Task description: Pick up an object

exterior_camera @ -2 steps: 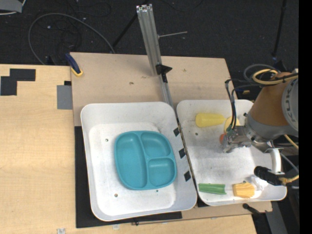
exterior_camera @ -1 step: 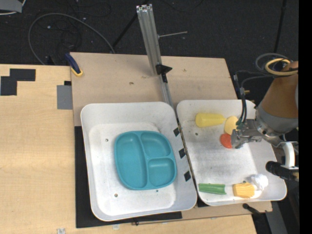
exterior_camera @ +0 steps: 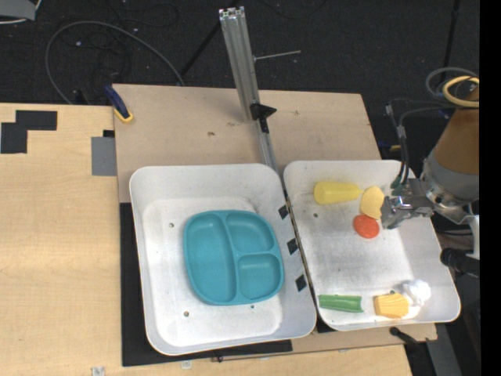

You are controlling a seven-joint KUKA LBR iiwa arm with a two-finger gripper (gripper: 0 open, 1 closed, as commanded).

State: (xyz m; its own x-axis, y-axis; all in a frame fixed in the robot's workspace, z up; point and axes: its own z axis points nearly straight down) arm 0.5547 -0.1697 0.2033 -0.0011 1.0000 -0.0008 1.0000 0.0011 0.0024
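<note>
Nearest the camera, a green piece (exterior_camera: 340, 303), a yellow block (exterior_camera: 391, 306) and a white lump (exterior_camera: 417, 291) were seen along the right bin's (exterior_camera: 356, 269) front. A teal tray (exterior_camera: 232, 256) was held by the left bin (exterior_camera: 153, 288). A yellow cob (exterior_camera: 337, 192), lemon (exterior_camera: 373, 201) and red ball (exterior_camera: 366, 225) lay beside the gripper (exterior_camera: 394, 208); nothing was seen held, and its closure could not be told. A centred, vertical descent would be advised.

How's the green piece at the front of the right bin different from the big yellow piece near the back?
The green piece is slimmer and flatter; the yellow piece is thicker and rounder. The green one lies near the right bin's front edge, the yellow one toward its back. Both are elongated and lie roughly crosswise in that bin.
</note>
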